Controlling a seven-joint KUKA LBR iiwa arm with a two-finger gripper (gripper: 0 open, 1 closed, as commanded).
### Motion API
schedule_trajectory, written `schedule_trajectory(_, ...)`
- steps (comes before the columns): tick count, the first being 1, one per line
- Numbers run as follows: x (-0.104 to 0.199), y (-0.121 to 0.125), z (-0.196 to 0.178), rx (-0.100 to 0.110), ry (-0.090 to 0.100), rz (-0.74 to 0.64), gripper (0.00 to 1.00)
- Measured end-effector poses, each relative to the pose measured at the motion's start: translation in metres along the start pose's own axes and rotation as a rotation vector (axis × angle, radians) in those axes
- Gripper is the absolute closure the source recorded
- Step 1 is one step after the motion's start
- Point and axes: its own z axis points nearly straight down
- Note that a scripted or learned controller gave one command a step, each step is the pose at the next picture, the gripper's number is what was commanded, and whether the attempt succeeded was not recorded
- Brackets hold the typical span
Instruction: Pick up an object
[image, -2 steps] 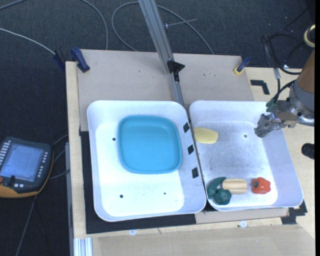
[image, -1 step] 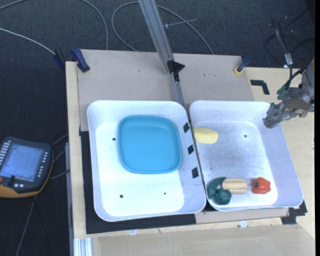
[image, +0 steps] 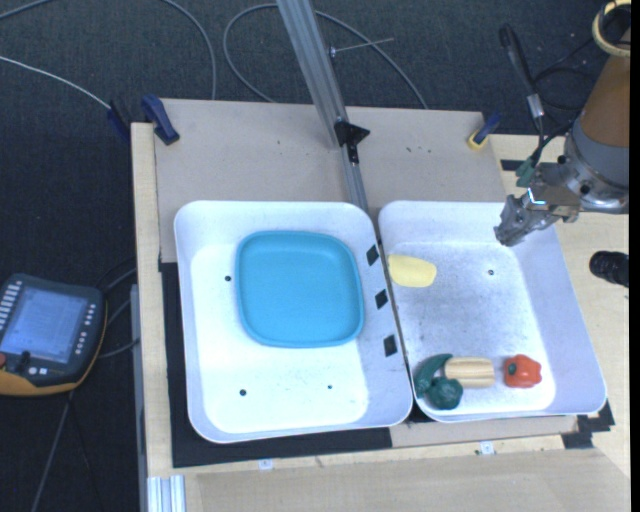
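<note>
A: What stands on the bench (image: 260, 130)?
B: 2 white bins. The left bin (image: 205, 300) holds a blue plate (image: 300, 288). The right bin (image: 545, 290) holds 4 items.

A: Which items, and where?
B: A yellow piece (image: 411, 271) lies near the far left corner, just beside the divide between bins. Along the near wall, left to right: a green piece (image: 438, 382), a tan cylinder (image: 470, 372) touching it, and a red piece (image: 521, 371) just beside the cylinder.

A: Where is the gripper (image: 510, 228)?
B: Over the right bin's far right corner, well apart from all 4 items, with the arm (image: 600, 130) entering from the right.

A: And the jaws?
B: Cannot tell; nothing is visible between them.

A: What lies off the bench?
B: A pendant (image: 45, 330) at left, on the floor.
</note>
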Motion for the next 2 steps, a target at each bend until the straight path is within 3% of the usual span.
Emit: schedule_trajectory(2, 0.083, 0.048, 0.030, 0.001, 0.001, -0.001, 1.00)
